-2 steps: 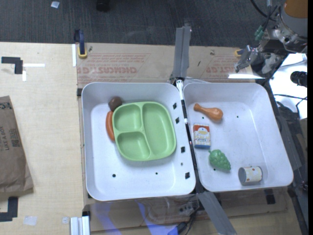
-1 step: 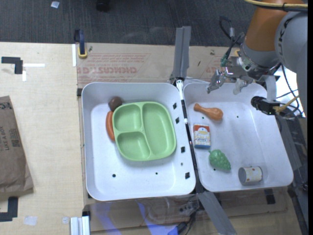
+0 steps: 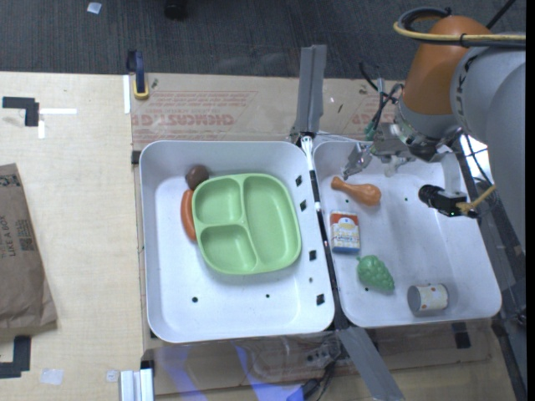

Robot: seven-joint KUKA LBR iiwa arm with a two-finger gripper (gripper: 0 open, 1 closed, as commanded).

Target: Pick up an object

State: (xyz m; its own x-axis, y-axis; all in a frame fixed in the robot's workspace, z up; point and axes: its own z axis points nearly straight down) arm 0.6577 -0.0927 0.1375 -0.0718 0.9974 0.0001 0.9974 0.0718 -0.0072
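Grey arm, orange-banded, reaching into the right bin with its pincer low over the bin's far corner. Whether the pincer stands wide or narrow cannot be told at this angle, and no object is seen held in it.

Step in hand, as judged: the approach, before any grasp. The likeliest target is the tan toy drumstick, which lies just below the pincer and nearly under it, its thick end pointing away from the bin's dividing wall. Further from the pincer, along the same wall, lies a small printed carton. Beyond that sit a green knobbly toy and a pale can on its side. Well apart, across the wall, the left bin holds a green divided plate.

Next move, as judged: a short descent, centred on the drumstick's narrow shaft, then closure. The shaft is rounded and lies at a slant, so an off-centre closure may roll it aside.
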